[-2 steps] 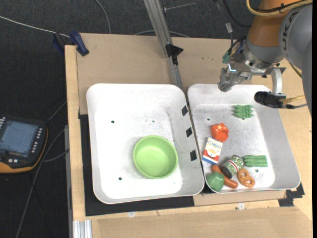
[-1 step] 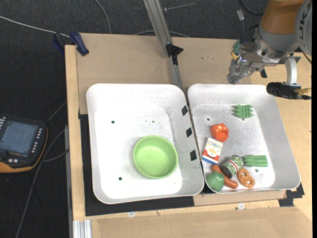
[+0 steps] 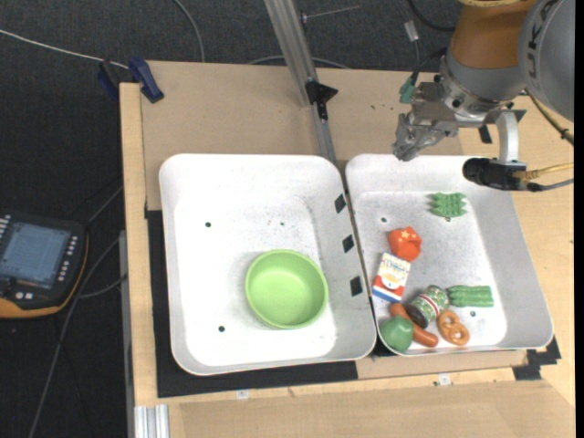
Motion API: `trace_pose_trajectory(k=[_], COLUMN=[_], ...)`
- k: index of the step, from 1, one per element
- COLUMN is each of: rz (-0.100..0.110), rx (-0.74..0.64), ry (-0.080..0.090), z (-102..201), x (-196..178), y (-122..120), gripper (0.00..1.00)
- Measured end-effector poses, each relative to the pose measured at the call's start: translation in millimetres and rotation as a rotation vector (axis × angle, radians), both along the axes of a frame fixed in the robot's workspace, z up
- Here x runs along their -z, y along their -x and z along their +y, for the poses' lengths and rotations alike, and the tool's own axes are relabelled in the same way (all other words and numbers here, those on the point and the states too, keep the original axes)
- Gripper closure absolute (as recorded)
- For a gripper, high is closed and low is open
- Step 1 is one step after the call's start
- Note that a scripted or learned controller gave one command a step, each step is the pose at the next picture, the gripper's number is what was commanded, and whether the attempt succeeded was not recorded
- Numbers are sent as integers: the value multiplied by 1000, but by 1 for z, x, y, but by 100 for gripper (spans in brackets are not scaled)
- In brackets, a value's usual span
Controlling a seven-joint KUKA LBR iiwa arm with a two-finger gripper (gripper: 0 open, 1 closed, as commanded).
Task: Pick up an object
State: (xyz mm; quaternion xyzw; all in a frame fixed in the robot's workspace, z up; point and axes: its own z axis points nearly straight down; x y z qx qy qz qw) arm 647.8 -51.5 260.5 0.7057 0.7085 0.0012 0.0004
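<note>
The gripper [image 3: 408, 150] is seen at the far edge of the right bin [image 3: 511, 245], its dark fingers pointed down and to the left over the bin's far left corner. Whether they are spread or closed cannot be told from this view, and nothing is seen between them.

No object is lifted. The nearest candidate, a small green ridged toy [image 3: 448, 205], lies flat in the far part of the right bin, apart from everything else. A red pepper-shaped toy [image 3: 404, 242] sits nearer the middle, and a white carton with a red and blue label [image 3: 391, 276] lies just beside it on the near side. At the near edge a crowded cluster is found: a green round fruit [image 3: 396, 335], an orange carrot-like piece [image 3: 416, 328], a dark can [image 3: 428, 305], a brown pretzel [image 3: 453, 328] and a second green ridged toy [image 3: 470, 296], several of them touching.

Open floor is left along the right bin's far and right sides. The left bin [image 3: 196, 208] holds a green bowl [image 3: 286, 287] near its near right corner, with bare floor around it.

The arm [image 3: 497, 35] enters from the upper right, its orange band above the wrist, and the wrist is tilted toward the left.
</note>
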Motion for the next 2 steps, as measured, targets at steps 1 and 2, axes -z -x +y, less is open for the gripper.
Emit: trace_pose_trajectory(k=[1,2], rz=[3,2], rx=[-1,-1], ry=[0,-1], z=[54,104], x=[16,9], y=[19,35], gripper=[100,100])
